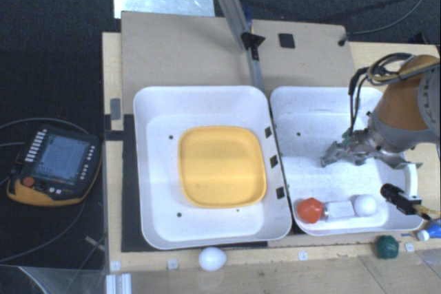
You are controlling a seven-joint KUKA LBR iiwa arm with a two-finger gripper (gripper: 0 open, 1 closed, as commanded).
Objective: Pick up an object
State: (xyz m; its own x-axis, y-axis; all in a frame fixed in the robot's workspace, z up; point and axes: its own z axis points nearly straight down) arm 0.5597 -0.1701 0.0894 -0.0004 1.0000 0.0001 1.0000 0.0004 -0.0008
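Observation:
My gripper (329, 158) hangs low over the middle of the right bin (303, 113), pointing left, with nothing visibly in it. Along that bin's front wall lie an orange ball (310, 210), a small white block (337, 210) and a white ball (364, 204), all a short way in front of the gripper. A square yellow plate (222, 166) lies flat in the middle of the left bin (155, 148).
A white egg-shaped thing (212, 259) and a green ball (386, 246) lie on the bench in front of the bins. A slanted metal pole (231, 0) rises behind them. A teach pendant (52, 165) sits on the floor at far left.

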